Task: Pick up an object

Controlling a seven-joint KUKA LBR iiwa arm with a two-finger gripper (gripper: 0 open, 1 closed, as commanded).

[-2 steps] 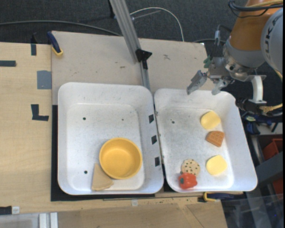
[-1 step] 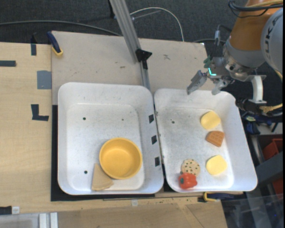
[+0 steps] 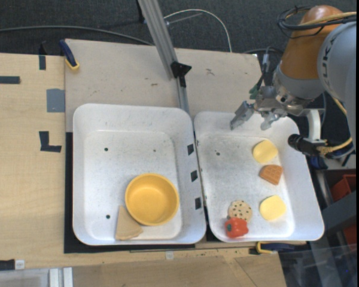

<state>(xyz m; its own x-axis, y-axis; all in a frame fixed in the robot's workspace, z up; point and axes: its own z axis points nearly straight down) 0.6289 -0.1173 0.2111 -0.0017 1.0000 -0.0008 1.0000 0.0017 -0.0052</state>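
The hand [image 3: 255,118] hovered with fingers spread and nothing between them at the right bin's [image 3: 218,178] twelve o'clock rim; the nearest object, a yellow piece [image 3: 265,151], lay at its five o'clock, so centring above it before descending seemed wise.

The yellow bowl [image 3: 151,198] covers part of the tan wedge [image 3: 127,226] at its seven o'clock; the arm [image 3: 323,46] is cut off at three o'clock.

Grey arm [image 3: 341,52], orange band, black cables, metal claw [image 3: 253,119].
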